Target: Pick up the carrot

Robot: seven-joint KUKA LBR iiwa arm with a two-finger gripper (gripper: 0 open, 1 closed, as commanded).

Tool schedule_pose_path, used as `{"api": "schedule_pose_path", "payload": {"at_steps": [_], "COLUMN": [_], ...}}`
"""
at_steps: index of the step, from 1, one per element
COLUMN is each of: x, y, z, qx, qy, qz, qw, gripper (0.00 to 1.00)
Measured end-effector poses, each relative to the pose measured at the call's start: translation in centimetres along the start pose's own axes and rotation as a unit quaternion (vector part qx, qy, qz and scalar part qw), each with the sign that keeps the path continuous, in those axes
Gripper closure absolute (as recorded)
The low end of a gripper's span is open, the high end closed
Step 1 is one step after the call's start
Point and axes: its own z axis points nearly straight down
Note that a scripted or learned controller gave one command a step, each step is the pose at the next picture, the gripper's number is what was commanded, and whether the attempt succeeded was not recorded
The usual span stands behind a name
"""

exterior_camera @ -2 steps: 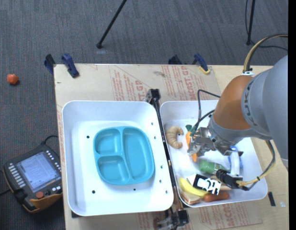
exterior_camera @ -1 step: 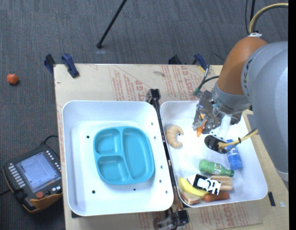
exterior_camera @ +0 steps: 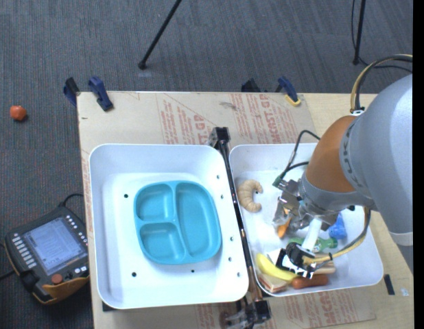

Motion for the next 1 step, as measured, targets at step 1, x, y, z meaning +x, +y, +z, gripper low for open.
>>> {"api": "schedule_pose_path", "payload": {"at_steps": [1], "x": [4.91], "y": [4.15], "z": [-10.19], "qx": [-0.002], "qy": [0.001], "qz": [0.087], "qw": [0.9962], "gripper": [1.0]}}
